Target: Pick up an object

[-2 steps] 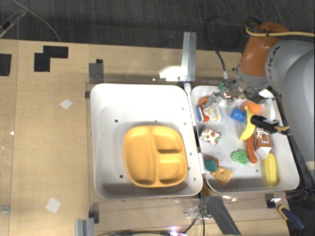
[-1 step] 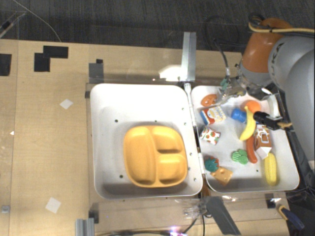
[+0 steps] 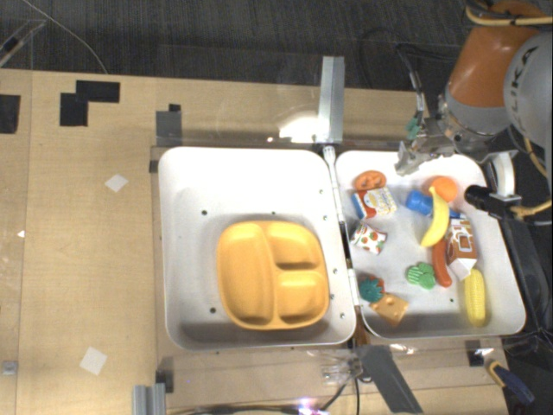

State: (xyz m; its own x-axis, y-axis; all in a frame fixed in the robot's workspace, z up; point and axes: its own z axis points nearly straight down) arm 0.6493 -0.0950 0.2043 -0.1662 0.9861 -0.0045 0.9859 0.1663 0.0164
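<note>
The gripper hangs above the far edge of the right bin; it carries nothing. Toys lie in that bin, a banana in the middle. Next, I think, it must drop onto one toy.

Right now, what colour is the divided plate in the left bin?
Yellow-orange, the divided plate shows plainly in the camera view.

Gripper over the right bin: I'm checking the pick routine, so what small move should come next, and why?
Probably a short descent toward the blue object. The gripper hangs at the far edge of the right bin, above the toys and touching none. The blue piece lies just below it in the view, slightly apart from the banana, so it looks like the nearest target.
</note>
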